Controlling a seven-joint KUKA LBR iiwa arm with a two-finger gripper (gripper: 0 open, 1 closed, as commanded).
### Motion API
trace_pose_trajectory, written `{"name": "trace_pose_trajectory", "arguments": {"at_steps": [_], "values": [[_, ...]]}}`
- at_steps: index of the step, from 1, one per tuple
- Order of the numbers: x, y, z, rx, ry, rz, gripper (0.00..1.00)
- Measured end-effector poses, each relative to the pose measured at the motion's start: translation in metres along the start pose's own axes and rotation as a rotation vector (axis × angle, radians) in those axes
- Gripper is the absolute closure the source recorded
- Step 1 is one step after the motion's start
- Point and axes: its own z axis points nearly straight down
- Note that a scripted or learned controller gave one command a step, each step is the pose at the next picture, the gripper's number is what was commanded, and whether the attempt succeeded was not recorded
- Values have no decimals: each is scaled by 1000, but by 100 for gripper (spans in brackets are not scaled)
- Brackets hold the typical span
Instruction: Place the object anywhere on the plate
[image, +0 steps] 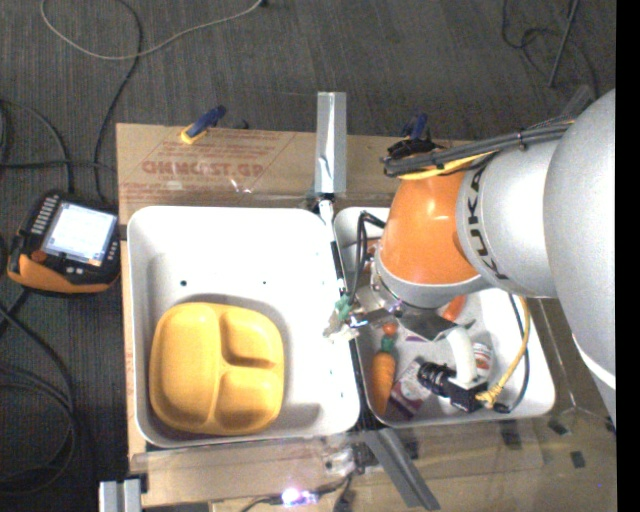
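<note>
In the right bin (540, 400), the arm's orange wrist (425, 245) covers the gripper; I cannot tell its state. A carrot (382, 375) lies near the dividing wall, among clutter. The yellow plate (218, 367) waits in the left bin (200, 225). Risk, I judge: a blind grasp catching neighbouring items.

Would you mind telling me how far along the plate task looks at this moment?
Nothing looks done: the yellow divided plastic plate in the left white bin bears no object. In hand: the grey and orange arm hangs over the right white bin, above the orange carrot. Left: gripping an object and carrying it to the plate.
</note>
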Motion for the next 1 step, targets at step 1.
{"name": "trace_pose_trajectory", "arguments": {"at_steps": [1], "values": [[0, 0, -8, 3, 1, 0, 100]]}}
